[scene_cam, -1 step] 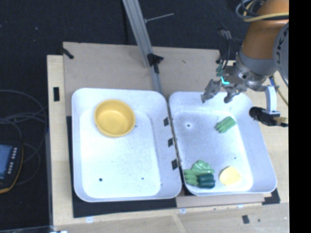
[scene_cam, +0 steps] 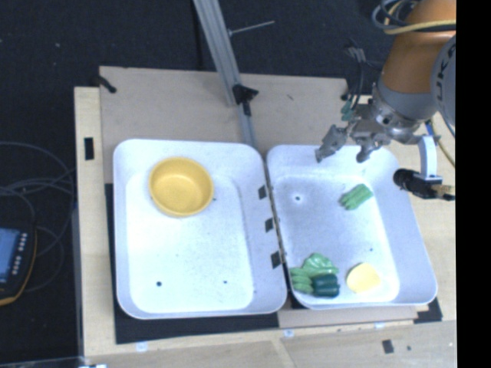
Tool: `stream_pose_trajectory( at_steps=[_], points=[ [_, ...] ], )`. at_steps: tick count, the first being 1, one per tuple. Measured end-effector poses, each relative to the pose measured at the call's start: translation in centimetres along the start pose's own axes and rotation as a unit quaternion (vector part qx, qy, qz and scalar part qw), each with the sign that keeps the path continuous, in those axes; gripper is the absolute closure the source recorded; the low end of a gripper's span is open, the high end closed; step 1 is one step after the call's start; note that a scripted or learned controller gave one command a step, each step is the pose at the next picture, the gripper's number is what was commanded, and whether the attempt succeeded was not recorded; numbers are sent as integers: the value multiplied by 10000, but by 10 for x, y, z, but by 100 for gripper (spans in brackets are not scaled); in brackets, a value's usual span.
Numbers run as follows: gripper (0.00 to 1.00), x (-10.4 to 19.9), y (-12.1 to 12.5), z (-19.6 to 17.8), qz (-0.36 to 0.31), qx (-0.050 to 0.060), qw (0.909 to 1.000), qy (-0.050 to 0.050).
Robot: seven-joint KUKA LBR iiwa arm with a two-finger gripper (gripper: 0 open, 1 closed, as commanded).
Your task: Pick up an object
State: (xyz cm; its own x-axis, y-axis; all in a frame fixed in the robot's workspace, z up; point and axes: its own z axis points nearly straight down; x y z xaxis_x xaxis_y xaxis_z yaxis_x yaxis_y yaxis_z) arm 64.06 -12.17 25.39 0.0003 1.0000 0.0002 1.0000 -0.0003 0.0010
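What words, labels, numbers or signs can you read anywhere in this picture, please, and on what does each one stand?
There are none that can be read.
The handheld device at the left edge has a bluish screen, too small and blurred to read.
The two white bins, the yellow bowl, the green items, the yellow item and the gripper show no markings.

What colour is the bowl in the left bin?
The bowl is yellow, seen clearly in the camera view, near the far end of the left bin.

Arm [scene_cam: 418, 44] cut off at right edge — handheld screen [scene_cam: 11, 259] cut off at left
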Motion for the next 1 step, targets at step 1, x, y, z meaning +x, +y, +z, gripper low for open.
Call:
stream_pose_trajectory(
  at_steps=[1],
  points=[
    [0, 5, -2, 61, 0, 28, 10000, -1]
  ],
)
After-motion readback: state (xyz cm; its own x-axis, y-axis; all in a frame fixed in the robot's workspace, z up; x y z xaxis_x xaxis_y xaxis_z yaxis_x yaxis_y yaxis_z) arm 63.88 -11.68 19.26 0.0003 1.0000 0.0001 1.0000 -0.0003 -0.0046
